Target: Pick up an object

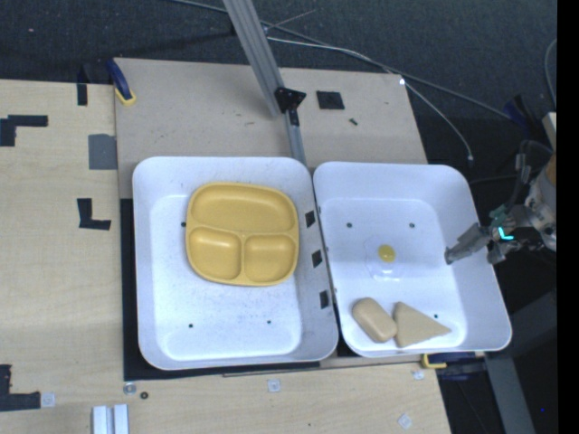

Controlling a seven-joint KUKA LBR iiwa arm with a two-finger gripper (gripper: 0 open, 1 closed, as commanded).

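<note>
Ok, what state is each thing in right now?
Yellow divided plate: lying flat, right way up, in the left bin.
Small yellow disc: flat, mid right bin.
Tan oblong piece: lying beside the tan wedge.
Gripper: over the right bin's edge, holding nothing.

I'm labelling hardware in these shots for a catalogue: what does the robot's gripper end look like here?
At the right rim of the right white bin, the dark grey two-finger gripper reaches in as a slim dark tip. Behind it sits a bulkier dark body with a small teal-green light, and paler, whitish-grey hardware beyond that. Thin dark cables loop above it. The picture is too blurred to make out any markings.
</note>
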